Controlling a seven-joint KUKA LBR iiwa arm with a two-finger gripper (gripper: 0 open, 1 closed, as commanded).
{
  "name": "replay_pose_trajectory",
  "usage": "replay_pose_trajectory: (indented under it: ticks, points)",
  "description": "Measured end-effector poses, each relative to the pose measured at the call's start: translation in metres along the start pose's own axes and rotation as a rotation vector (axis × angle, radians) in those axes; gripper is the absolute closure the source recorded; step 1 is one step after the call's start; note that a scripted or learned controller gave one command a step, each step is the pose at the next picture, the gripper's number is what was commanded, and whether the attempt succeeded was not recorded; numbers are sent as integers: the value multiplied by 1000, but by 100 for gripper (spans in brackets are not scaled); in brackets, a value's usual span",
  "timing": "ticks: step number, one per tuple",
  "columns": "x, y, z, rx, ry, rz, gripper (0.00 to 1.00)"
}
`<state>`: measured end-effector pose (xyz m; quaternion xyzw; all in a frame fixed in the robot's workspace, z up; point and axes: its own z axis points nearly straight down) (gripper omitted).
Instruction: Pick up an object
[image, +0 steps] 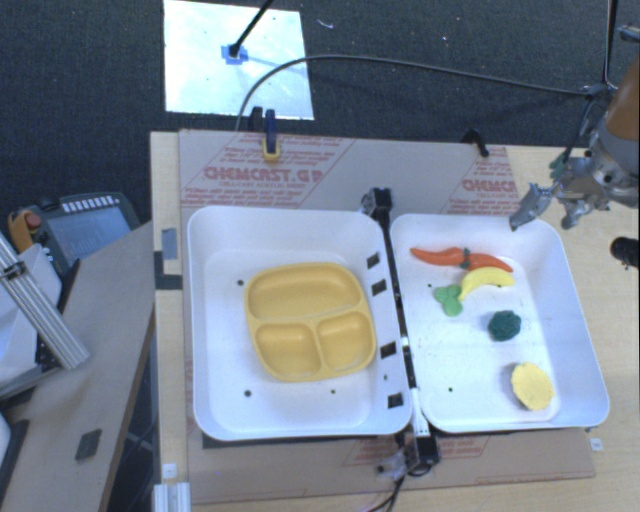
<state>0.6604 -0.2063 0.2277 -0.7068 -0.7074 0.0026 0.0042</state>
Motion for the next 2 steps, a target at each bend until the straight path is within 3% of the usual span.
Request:
replay_pose_trajectory:
  ticks: [1,2]
  points:
    - [1,3,-8,-12,-3,-3,0]
    - [4,5,34,-10,-3,-5,0]
